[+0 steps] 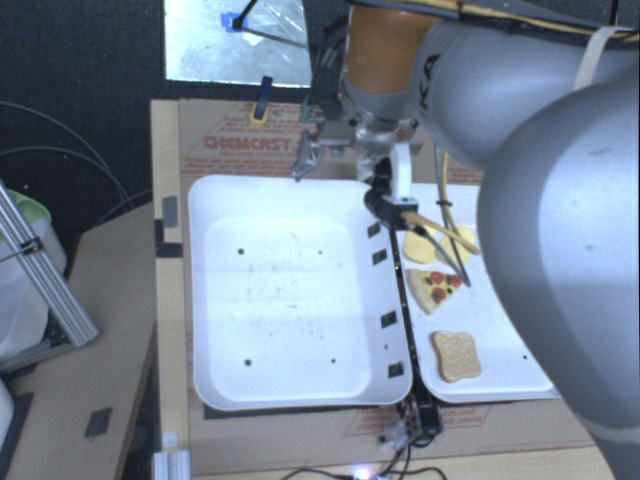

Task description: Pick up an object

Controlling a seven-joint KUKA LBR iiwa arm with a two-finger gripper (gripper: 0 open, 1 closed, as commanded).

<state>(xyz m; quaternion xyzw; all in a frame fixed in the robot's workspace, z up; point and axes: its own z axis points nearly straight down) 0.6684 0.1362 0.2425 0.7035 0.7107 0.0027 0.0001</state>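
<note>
The big grey arm covers much of the right bin and runs off the top and right edges, the pale yellow thing in that bin is too blurry to name, and the metal rails are cut off at the left edge.

Both bins, the left bin and the right bin, look like smooth white plastic, slightly glossy. The cardboard sheet under them is brown and matt. The arm shell is smooth grey with a soft sheen, and its orange band is shinier. The toast slice looks matt.
</note>
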